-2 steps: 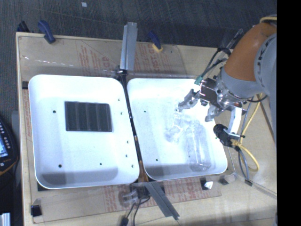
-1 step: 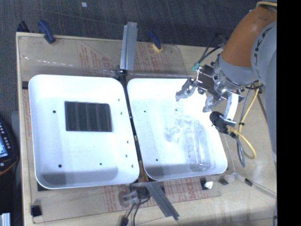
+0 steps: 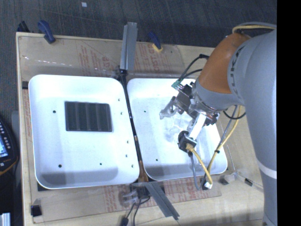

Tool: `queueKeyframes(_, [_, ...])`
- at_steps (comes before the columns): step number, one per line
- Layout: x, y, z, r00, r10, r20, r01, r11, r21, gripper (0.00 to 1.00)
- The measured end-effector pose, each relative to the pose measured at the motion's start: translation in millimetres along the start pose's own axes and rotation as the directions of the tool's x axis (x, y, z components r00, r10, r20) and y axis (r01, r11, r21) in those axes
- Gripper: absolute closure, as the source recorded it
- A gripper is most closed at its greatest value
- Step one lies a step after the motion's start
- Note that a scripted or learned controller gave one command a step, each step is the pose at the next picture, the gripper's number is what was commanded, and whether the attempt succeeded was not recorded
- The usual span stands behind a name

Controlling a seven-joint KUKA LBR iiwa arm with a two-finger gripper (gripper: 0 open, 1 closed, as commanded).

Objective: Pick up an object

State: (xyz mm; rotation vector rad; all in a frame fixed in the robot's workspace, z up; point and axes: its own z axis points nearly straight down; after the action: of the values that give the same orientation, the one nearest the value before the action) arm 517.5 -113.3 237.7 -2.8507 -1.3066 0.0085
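pincer (image 3: 170, 111): low over the right bin, just right of its middle. apart or together, i cannot tell from up here, and nothing shows clamped in it.
yellow cable (image 3: 203, 166): nearest us, trailing from the wrist across the near rim of the right bin.
right bin (image 3: 155, 171): white floor under the pincer. there's a pale glassy smudge just below it, too faint to call.
left bin (image 3: 42, 173): right alongside, the two rims touching down the middle.
dark ribbed block (image 3: 88, 116): the one clear candidate, lying flat near the centre of the left bin, well apart from the pincer and a whole bin away.
how it handles: by the look of it, stiff, flat and low, likely not heavy. the ribbed top looks no good for a pinch, and the smooth bin floor may let it skid.
where to take it: my call is across the short width, at the middle of the two long edges, coming right down to the floor.
grey post (image 3: 128, 46): farther back, standing where the bins meet.
blue clamps (image 3: 47, 32): farthest, biting the bench's back edge.
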Motion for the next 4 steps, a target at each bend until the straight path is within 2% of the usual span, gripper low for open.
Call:
queueKeyframes(1, [-36.1,73.6,-25.6,0.988,-0.157,-0.001,0.157,0.988,-0.006,0.00])
queueKeyframes(2, [-38.8,15.2,2.9,0.955,0.298,-0.001,-0.298,0.955,0.001,0.00])
queueKeyframes(3, [-36.4,-22.7,38.4,0.796,0.605,-0.002,-0.605,0.796,0.002,0.00])
queueKeyframes(4, [-100.7,32.7,6.6,0.912,0.411,-0.004,-0.411,0.912,-0.003,0.00])
